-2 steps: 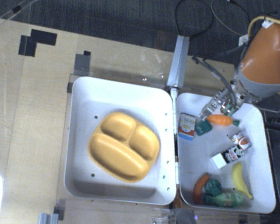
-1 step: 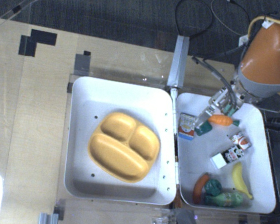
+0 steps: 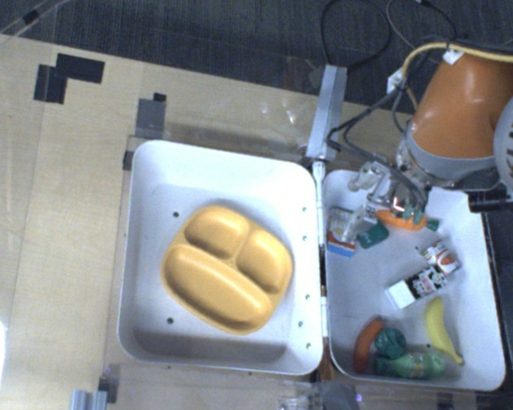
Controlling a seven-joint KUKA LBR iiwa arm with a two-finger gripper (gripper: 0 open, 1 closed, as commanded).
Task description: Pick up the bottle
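**Bottle lower right of the gripper, lying on a slant**

Working in the right bin [image 3: 489,369], upper right of the frame. Gripper [image 3: 377,205] low over that bin's upper left corner, just beside a small clear cup with a blue base [image 3: 343,230] and a teal-and-orange toy [image 3: 396,219]. Impossible to tell whether open or closed around anything; too cluttered and blurred there.

Bottle [image 3: 426,275] lying flat mid-bin: white body, red-and-dark label, long axis running from lower left to upper right. Apart from the gripper, down and to the right of it in the frame, nothing between them on the bin floor.

Likely needed next: a shift toward lower right, with a grasp across the slanted axis. Banana [image 3: 442,332] just below the bottle, close enough to get nudged.
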